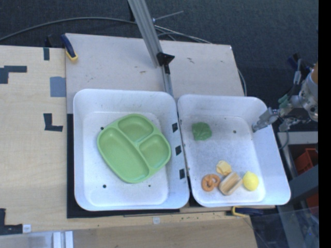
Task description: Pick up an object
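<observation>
The gripper [261, 121] is showing slim grey metal fingers — behind them, dark cables are looping around a pale wrist housing.

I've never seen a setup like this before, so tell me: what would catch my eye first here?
Probably the green divided plate lying in the left white bin, the biggest patch of colour. Next, the right white bin holds a green lump near its middle and, along its near edge, a cluster of toy foods: a small doughnut, a hot dog and a yellow lemon. The gripper hangs over that bin's right rim.
</observation>
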Available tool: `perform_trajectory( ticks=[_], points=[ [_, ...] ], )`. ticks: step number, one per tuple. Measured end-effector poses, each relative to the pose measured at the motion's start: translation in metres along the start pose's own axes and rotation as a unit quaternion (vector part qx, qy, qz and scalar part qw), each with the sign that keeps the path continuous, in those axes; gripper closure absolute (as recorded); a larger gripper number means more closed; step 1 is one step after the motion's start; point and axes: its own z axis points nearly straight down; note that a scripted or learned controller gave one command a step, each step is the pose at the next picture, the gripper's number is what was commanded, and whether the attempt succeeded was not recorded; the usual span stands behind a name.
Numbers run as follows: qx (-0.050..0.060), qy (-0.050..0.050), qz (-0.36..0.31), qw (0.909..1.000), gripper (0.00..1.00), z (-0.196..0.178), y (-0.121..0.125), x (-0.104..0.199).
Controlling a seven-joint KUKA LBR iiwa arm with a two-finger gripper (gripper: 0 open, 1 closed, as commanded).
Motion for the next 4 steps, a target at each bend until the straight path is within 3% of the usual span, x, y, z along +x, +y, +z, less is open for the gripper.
perform_trajectory(
  ticks=[1,4],
  points=[
    [0.000,0.000,0.000,1.0000,0.00,0.000,0.000,0.000],
    [0.003,0.001,0.000,1.0000,0.00,0.170,0.004,0.023]
  ],
)
